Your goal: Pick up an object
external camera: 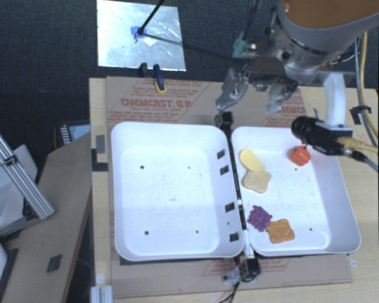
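Cut off by the top edge: the grey arm with its orange band (323, 15), wrist and upper body out of frame. Blurred: the two-finger metal gripper (251, 97), fingertips smeared against the cardboard sheet (154, 100). Cropped at the left edge: slanted aluminium rail (21, 177). Too small to identify: the blue speck on the shiny foil square (142, 35). Partly hidden behind a black cylindrical fitting (320, 135): the small orange-red block (300, 156) in the right white bin (340, 195).
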`<state>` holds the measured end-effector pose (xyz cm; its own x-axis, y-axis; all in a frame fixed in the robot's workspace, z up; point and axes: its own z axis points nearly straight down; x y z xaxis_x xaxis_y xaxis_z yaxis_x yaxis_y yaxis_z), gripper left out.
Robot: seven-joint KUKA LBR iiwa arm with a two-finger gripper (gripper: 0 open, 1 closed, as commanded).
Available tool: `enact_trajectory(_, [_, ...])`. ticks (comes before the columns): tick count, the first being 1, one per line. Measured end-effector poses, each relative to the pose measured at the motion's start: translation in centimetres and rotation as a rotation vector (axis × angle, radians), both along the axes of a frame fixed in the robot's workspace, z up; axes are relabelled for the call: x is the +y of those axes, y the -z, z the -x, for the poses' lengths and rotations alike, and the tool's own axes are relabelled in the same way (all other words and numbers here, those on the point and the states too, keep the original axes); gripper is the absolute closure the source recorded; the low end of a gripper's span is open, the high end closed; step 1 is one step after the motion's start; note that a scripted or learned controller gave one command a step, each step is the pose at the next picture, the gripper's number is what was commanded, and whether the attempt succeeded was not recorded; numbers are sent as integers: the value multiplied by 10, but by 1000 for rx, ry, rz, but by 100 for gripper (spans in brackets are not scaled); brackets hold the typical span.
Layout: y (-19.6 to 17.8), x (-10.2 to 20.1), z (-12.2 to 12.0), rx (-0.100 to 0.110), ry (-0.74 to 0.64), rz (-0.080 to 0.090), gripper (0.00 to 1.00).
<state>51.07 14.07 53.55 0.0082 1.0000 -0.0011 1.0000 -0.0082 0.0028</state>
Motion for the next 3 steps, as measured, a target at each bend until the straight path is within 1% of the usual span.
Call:
enact_trajectory(1, [-11,6,1,-2,-15,-3,100])
enact_trajectory(2, [74,83,5,9,-19,0,100])
enact_trajectory(3, [-4,59,-35,-8,-7,-4,100])
